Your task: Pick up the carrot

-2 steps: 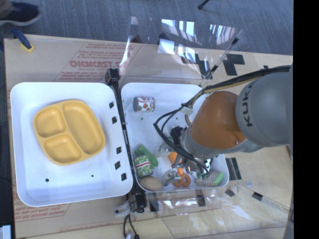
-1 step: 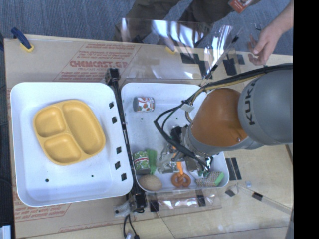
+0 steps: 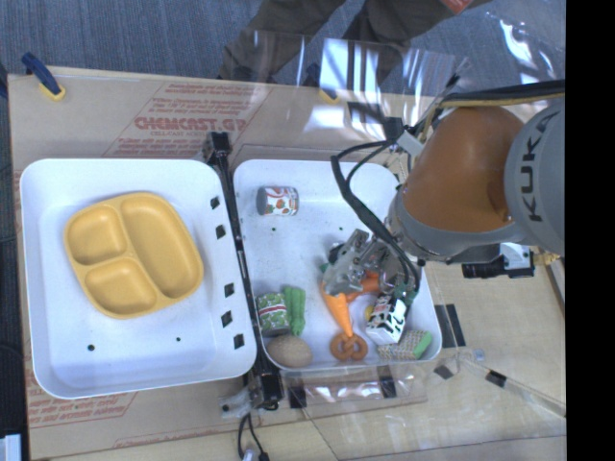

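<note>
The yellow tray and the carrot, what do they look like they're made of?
The yellow tray in the left bin looks like moulded plastic: one even colour, rounded compartments, a soft sheen. The carrot in the right bin, just below the gripper, looks like a plastic or rubber toy: flat, uniform orange, though it is too small to be sure.

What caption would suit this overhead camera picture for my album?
Grey-and-orange arm's claw poised over the orange toy carrot among toy foods in the right white bin.
</note>
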`<state>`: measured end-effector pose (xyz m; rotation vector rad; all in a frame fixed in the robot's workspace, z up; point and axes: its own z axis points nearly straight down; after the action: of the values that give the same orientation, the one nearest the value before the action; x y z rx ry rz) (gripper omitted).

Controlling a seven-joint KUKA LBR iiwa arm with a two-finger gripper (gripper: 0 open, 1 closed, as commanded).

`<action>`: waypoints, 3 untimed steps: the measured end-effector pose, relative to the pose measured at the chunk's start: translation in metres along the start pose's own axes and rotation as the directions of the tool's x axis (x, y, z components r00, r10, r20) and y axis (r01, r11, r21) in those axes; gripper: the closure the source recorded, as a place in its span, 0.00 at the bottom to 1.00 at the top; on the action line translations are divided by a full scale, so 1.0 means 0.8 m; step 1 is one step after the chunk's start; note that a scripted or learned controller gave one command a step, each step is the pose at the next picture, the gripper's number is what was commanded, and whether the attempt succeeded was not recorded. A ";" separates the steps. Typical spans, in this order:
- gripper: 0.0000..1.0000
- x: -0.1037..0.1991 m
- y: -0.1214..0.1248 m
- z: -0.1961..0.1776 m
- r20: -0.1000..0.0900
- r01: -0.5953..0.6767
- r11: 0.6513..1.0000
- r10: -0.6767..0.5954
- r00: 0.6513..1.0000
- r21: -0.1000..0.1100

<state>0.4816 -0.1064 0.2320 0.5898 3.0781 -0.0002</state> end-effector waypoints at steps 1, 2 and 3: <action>0.00 0.001 0.000 0.003 -0.005 0.000 1.000 0.000 1.000 0.001; 0.00 -0.046 -0.041 0.159 -0.018 0.060 0.998 -0.060 0.998 0.002; 1.00 -0.050 -0.038 0.141 -0.008 0.069 0.998 -0.069 0.998 0.001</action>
<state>0.5085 -0.1495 0.1197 0.4838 3.1042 0.0002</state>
